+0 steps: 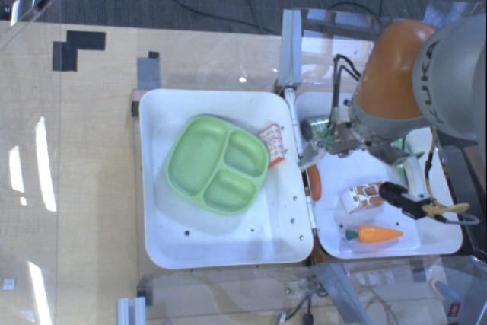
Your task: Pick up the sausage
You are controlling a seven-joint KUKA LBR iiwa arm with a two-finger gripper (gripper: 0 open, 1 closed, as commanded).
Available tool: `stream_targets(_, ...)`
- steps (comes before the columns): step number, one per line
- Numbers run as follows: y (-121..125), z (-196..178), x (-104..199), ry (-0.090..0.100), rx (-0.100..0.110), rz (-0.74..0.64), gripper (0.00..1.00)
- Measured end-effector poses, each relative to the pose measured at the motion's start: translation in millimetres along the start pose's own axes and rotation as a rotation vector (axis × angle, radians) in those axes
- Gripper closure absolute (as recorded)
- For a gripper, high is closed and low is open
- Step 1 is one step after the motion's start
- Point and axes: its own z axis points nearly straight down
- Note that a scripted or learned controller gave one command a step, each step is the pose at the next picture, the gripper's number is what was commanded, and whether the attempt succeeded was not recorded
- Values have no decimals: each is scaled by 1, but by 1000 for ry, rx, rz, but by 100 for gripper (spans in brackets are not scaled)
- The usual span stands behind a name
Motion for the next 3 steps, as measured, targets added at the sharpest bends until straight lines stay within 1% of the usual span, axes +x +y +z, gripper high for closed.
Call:
stream_targets(1, 16, -42, 37, 1, 2, 222, 0)
stream_targets(2, 5, 1, -4, 0, 4, 219, 0)
stream_targets(3, -12, 1, 12, 1, 3, 180, 0)
